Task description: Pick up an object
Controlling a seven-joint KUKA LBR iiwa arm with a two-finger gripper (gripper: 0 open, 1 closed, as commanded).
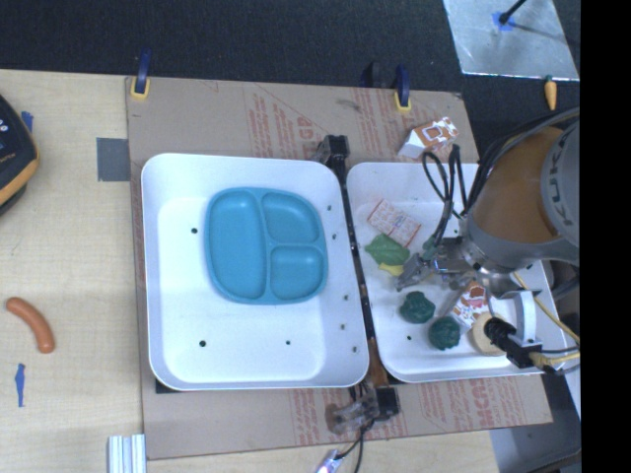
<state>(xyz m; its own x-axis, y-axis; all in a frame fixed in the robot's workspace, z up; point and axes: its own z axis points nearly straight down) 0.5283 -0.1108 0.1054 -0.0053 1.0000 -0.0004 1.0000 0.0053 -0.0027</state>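
My gripper [422, 269] hangs low in the right bin [394, 368], reached in from the right under the grey arm with its orange band [513, 200]. It is just right of a green and yellow object [387, 251] and above a dark green object [417, 308]. I see nothing held in it. A second dark green piece [444, 334] lies near the bin's front. A red and white packet [394, 223] lies toward the back, and a small printed packet [471, 304] and a tape roll [483, 335] lie to the right.
The left bin [168, 264] holds a blue divided plate [264, 244]. A snack packet [431, 134] lies on the cardboard behind the right bin. A sausage toy [32, 323] and a black and yellow device [12, 156] rest on the bench at the far left. Cables [444, 180] trail by the arm.
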